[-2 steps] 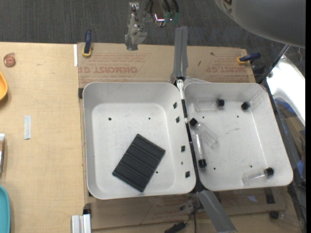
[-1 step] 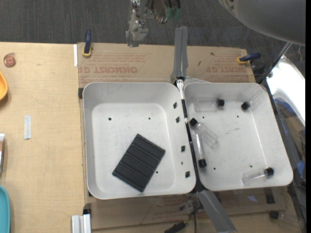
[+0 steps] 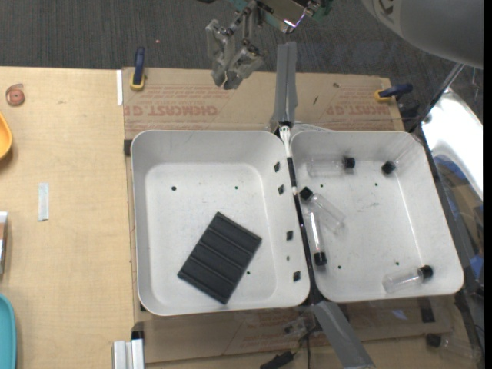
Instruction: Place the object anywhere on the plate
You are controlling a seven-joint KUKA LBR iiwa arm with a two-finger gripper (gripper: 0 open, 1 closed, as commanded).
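Observation:
A black ribbed rectangular plate [image 3: 221, 257] lies flat and askew in the front half of the left bin [image 3: 154, 160]. Several clear plastic vials with black caps lie scattered in the right bin [image 3: 430, 206]: one near the divider [image 3: 324, 211], one beside it [image 3: 314, 239], one at the back [image 3: 329, 163], one at the front right [image 3: 404, 280]. My gripper [image 3: 231, 71] hangs high beyond the far edge of the left bin, over the cardboard. Its fingers stand apart with nothing between them. It is far from both the plate and the vials.
Both bins rest on brown cardboard [image 3: 184, 106] held by clamps at the back left [image 3: 138, 69] and back right [image 3: 392, 92]. A wooden table top [image 3: 61, 206] extends to the left with small items along its left edge. A grey bar [image 3: 285, 83] rises behind the divider.

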